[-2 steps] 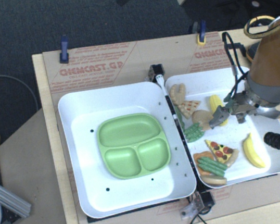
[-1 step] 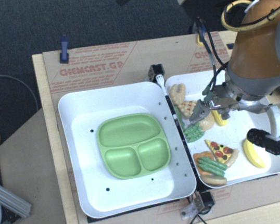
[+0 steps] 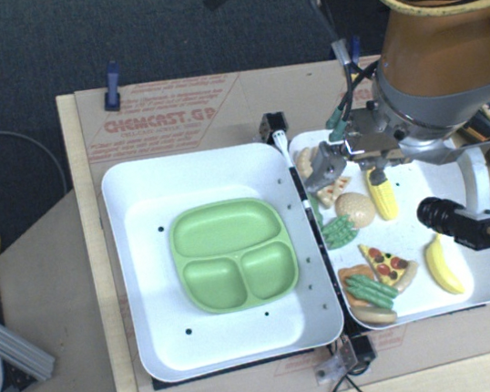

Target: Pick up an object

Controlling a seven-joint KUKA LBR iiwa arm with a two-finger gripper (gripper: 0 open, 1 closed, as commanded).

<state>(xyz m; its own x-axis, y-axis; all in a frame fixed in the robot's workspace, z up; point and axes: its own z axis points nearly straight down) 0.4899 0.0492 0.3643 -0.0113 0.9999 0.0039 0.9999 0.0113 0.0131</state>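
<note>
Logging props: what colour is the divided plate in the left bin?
Light green plate, clearest in the camera view.

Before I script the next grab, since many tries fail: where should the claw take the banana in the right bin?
Across the middle of the banana, coming straight down. It lies flat, nearly upright in the view and free on both long sides, so the claw can close across its narrow width.
</note>
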